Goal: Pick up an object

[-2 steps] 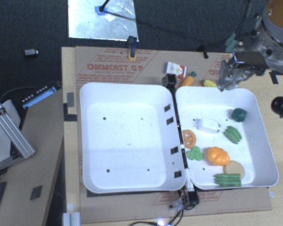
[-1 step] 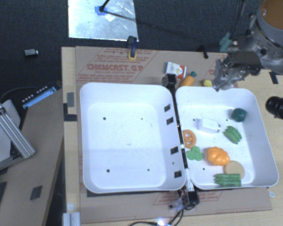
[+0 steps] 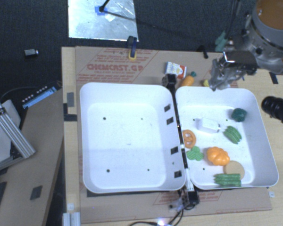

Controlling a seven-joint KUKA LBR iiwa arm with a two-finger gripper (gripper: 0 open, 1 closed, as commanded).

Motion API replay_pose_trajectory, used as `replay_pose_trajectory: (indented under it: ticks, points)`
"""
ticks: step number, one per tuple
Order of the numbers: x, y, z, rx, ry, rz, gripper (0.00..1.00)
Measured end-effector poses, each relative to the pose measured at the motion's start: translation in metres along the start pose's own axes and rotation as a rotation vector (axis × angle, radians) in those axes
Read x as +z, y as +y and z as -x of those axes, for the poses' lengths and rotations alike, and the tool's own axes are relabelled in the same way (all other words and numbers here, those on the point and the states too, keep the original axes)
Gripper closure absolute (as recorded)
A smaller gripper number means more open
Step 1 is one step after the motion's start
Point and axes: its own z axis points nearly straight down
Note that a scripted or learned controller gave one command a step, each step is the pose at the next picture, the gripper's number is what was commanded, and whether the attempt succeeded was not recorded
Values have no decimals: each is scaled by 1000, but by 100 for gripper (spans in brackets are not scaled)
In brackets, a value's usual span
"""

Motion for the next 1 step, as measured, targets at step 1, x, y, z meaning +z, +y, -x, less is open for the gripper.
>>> replay_pose_trajectory:
  ticks: [1]
  points:
    - [-4, 0, -7, 0, 0, 0, 100]
